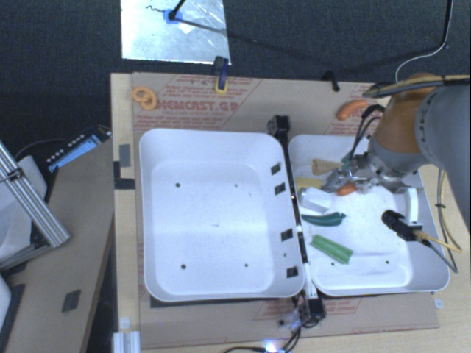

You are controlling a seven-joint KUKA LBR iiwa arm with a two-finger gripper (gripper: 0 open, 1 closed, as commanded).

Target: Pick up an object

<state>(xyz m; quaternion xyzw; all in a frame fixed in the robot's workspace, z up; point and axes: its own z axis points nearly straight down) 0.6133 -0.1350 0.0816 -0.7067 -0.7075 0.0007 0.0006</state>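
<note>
Over the far end of the right bin [368, 279], you can see the gripper [352, 176] hanging low. You cannot tell if it is open or closed (its tip is too small and dark to read). Right at its tip sits a little orange thing [344, 190], touching it or just under it; you cannot tell which. Close by lie a tan piece [322, 166] and a white block [316, 197]. Lower in the view is a dark green pepper [324, 218], then a light green stick [331, 248]. Beside this bin is the left bin [213, 219]. Outside the bins, on the brown board [199, 105], lies an orange ring [145, 98].
</note>
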